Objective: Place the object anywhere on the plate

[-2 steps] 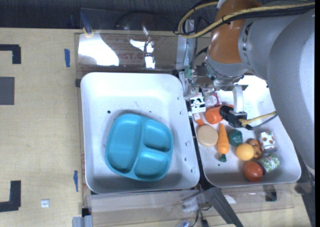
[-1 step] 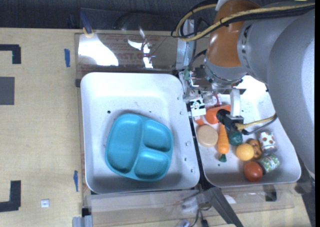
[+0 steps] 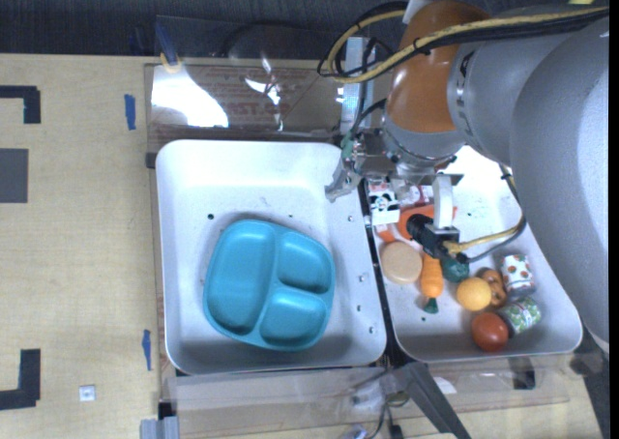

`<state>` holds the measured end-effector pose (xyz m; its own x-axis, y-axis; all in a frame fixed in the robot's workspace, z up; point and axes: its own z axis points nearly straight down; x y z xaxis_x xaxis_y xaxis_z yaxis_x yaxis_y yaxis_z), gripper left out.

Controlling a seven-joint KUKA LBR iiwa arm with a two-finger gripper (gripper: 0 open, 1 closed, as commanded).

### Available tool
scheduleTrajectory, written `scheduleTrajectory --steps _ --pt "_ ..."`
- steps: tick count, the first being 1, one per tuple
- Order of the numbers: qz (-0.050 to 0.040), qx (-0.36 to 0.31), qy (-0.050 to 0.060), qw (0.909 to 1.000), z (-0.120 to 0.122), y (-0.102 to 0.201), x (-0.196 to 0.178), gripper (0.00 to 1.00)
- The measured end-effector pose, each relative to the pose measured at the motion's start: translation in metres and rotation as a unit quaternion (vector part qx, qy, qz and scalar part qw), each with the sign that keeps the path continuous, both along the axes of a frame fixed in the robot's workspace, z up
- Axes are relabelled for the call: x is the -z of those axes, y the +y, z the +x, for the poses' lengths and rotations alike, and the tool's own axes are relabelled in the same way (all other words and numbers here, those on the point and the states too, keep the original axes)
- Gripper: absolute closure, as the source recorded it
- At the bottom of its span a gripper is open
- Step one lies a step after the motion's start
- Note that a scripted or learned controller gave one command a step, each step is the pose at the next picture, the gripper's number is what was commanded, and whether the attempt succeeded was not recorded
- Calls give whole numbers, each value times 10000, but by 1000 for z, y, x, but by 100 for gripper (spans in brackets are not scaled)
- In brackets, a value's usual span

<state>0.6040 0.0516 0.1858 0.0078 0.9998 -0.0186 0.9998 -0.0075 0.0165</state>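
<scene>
Arm (image 3: 522,70) bends in from the right, hand (image 3: 369,184) down at the seam between left bin (image 3: 193,186) and right bin (image 3: 553,331), near the blue plate (image 3: 271,282); clenched or released, cannot tell.

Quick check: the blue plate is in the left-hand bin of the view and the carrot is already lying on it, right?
Not quite. The camera view shows the blue plate in the left-hand bin, but the carrot is not on it. It lies in the right-hand bin, between a round beige piece and an orange.
</scene>
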Motion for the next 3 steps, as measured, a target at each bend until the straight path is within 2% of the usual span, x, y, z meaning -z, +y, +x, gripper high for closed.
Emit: scheduleTrajectory --steps 1,2,3 --pt "-42 44 -25 10000 1 -7 -11 100" --pt "100 -98 111 9998 -14 60 39 100" --pt "95 -81 100 9999 -14 58 38 0"
